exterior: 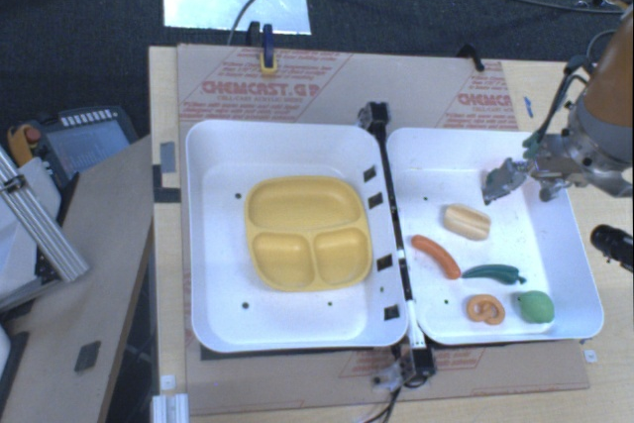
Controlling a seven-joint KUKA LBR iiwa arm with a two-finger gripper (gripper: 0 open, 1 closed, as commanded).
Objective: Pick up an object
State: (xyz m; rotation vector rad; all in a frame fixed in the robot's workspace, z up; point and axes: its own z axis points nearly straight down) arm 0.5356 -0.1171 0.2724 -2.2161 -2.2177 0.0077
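Observation:
The right white bin (436, 158) holds a pale bread roll (467, 222), a red-orange sausage (437, 256), a dark green pepper (493, 273), a small brown pretzel (485, 309) and a round green fruit (536, 306). My gripper (500, 183) reaches in from the right and hangs over the bin's upper right part. It sits just above and to the right of the bread roll, apart from it. Nothing shows held in it. The grey arm with its orange band (606, 84) stands over the bin's right rim.
The left white bin (208, 213) holds a yellow three-compartment tray (305, 233). A black divider strip (388, 223) with clips runs between the bins. Cardboard (327, 84) lies under both. A handheld control unit (89, 144) and a metal rail (40, 223) sit at far left.

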